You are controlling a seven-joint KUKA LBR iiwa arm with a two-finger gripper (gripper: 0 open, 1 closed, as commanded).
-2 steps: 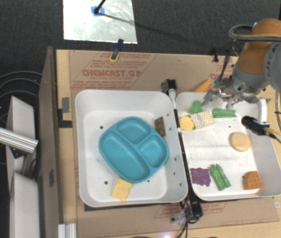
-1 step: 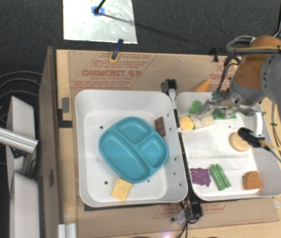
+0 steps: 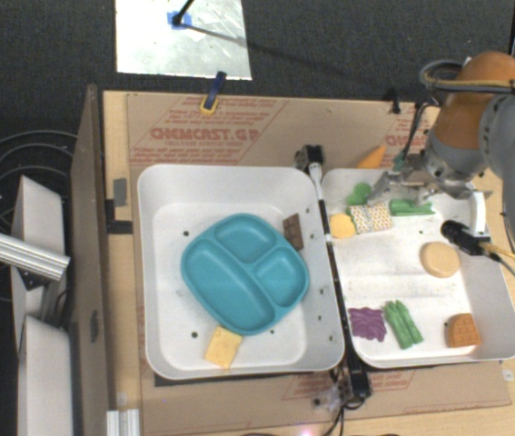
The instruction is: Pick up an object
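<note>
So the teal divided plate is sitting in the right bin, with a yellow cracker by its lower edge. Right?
Not quite. The camera view shows the teal divided plate in the left bin, not the right one. The yellow cracker does lie by its lower edge.

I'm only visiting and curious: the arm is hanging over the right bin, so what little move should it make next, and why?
Probably a short drop straight down. The gripper hovers at the back of the right white bin, above the speckled pale block and a flat green piece, with nothing visibly held. Whether its fingers are open can't be told.
</note>
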